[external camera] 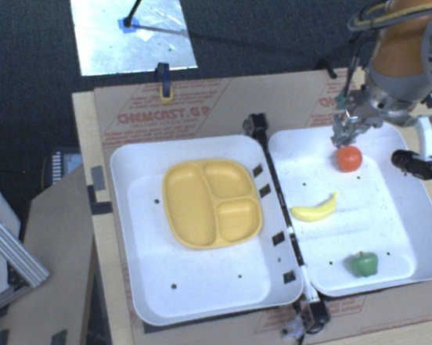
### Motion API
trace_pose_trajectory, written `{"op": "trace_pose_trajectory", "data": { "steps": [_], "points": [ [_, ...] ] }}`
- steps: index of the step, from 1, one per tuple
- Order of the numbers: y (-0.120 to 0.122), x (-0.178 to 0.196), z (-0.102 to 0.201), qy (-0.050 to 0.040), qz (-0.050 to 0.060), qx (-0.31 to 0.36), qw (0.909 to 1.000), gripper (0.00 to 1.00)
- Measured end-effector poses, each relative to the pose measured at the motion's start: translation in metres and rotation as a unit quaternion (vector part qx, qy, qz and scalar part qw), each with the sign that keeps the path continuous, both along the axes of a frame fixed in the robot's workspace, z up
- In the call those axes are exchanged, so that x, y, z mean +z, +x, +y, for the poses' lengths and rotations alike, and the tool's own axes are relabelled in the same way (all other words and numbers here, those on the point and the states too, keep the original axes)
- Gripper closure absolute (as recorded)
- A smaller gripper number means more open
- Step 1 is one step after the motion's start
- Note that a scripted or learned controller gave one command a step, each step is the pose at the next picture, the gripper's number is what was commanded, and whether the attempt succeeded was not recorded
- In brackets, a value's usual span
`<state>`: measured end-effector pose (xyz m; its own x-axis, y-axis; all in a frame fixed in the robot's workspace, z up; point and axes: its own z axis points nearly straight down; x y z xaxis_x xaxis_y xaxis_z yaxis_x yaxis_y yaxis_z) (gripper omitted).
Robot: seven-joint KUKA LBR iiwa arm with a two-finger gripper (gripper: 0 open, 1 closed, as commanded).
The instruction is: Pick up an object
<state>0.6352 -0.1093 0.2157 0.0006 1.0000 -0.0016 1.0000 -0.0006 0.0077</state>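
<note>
Green pepper [362, 264] lies nearest in the right bin [400, 218], a banana [315, 209] lies beyond it, and the tomato [348, 159] at the far end sits just under the gripper [344, 137], which should descend centred on it, though whether its pincer is apart or together I cannot tell.

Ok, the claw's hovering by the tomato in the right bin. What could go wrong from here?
Two risks. The tomato is round, and the claw looks set toward its far side. An off-centre descent might send it rolling toward the banana instead of gripping it. The tomato also lies near the bin's far wall, so the claw could clip that wall coming down.
</note>
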Motion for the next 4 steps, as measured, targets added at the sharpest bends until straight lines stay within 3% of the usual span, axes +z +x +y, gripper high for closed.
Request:
{"op": "trace_pose_trajectory", "data": {
  "steps": [1,2,4],
  "points": [
    [0.001,0.033,0.000,0.0004,0.001,0.002,1.0000,1.00],
    [-0.013,0.039,0.050,0.0015,0.003,0.005,1.0000,1.00],
    [-0.039,0.009,0.143,0.0017,0.004,0.005,1.0000,1.00]
  ]
}}
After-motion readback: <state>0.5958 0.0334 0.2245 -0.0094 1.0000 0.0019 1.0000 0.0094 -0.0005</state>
